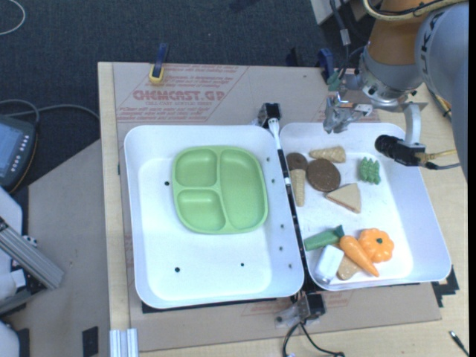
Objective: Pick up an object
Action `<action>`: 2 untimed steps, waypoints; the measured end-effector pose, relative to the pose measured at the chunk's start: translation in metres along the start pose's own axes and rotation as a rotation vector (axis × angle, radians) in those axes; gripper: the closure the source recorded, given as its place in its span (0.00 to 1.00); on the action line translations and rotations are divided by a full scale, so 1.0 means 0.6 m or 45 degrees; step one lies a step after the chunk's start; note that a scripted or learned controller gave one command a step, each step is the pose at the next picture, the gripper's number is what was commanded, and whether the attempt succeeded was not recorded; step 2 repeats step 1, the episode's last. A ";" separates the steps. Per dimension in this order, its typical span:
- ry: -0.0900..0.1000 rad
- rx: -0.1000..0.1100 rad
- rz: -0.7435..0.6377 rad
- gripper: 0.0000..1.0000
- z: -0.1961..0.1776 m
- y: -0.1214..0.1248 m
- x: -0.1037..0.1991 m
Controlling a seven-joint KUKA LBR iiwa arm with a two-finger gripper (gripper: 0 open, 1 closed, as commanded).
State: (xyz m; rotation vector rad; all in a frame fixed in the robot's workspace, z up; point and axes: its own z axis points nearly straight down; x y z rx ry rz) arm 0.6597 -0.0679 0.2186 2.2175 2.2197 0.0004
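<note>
So far, nothing is being lifted, and the task is looking to be at its very beginning. The arm point(416, 28) is reaching in from the right, and its gripper point(338, 117) is hanging over the far edge of the right bin point(435, 222), near the corner that is closest to the left bin point(141, 199). I am not seeing any object held in the gripper, and nothing is hanging under it.

All the possible objects are lying on the floor of the right bin. The nearest ones to the gripper are a pale peanut-shaped piece point(328, 154), a brown round cookie point(323, 175) and a smaller brown piece point(297, 161). Beside them a pale cone point(298, 187) and a tan wedge point(345, 197) are lying, and a green piece point(368, 170) is resting more to the right. At the near end an orange pumpkin point(376, 244), a carrot point(358, 255), a green block point(324, 238) and a white piece point(326, 262) are crowding together. In the left bin a green divided plate point(221, 189) is sitting alone.

In my judgement the whole work is remaining: choosing an object, going down, closing on it and raising it.
</note>
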 end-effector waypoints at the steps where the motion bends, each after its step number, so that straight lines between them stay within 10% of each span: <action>1: 0.001 -0.002 -0.001 1.00 -0.009 0.002 0.017; 2: 0.001 -0.002 -0.001 1.00 -0.009 0.002 0.017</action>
